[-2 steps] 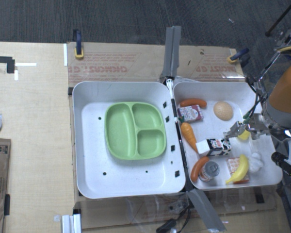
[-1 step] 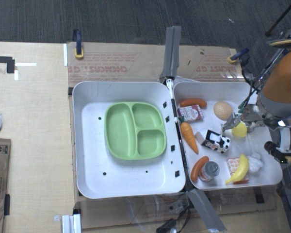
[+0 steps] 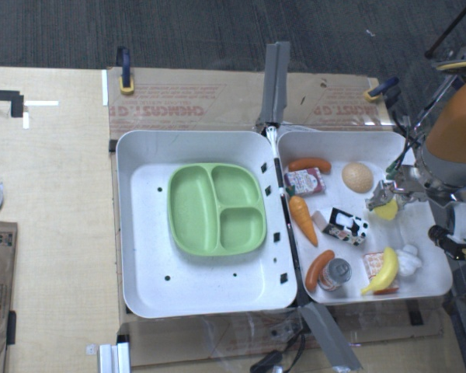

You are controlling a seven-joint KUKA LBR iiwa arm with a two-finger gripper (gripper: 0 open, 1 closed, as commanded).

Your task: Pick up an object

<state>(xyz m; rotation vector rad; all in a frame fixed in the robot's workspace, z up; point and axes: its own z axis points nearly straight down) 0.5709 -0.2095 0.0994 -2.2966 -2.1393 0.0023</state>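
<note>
Right now the gripper sits low in the right bin, near its right wall, and its metal tip overlaps a small yellow item. Jaw state: cannot tell, the wrist and cables blur into the tip at this angle, so no grasp is confirmed. Nothing is visibly clamped. Just left of the tip lies a tan egg-shaped ball, close but apart from it. Further left along the bin are a red packet with a sausage above it, a carrot lying slantwise, and a black-and-white box near the middle. Toward the near edge are a second sausage touching a small can, a banana lying across an orange packet, and a white fluffy lump. The left bin holds a green divided plate, well apart from the arm. Step judged: descent or grasp attempt on the yellow item, pick not yet done. Next move calls for a firm close on that item, then a straight lift. The item is small and rounded, so it may slip out or roll toward the ball. A lift with the item between the jaws would confirm success.
</note>
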